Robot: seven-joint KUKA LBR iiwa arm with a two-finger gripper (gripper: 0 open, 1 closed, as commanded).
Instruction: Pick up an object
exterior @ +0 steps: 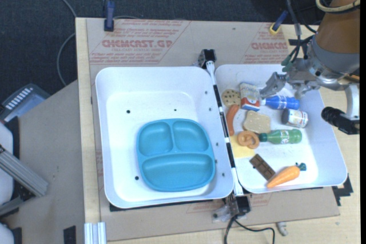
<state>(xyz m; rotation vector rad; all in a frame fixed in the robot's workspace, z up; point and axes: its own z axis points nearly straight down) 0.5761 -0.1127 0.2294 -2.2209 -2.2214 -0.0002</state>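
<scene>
The right bin (329,148) holds several small items. Among them are a blue bottle (282,103), a green bottle (281,136), a small can (295,118), a slice of toast (257,122), a cookie (231,96), a hot dog (231,118), a pretzel ring (248,139), a chocolate bar (262,166) and a carrot (283,175). My gripper (286,87) hovers over the bin's far part, just above the blue bottle. It is open, its fingers splayed with nothing between them.
A blue divided plate (174,154) lies in the left bin (114,94). A ridge (220,117) separates the two bins. The grey arm with its orange band (337,20) comes in from the upper right. Cardboard (143,43) lies behind the bins.
</scene>
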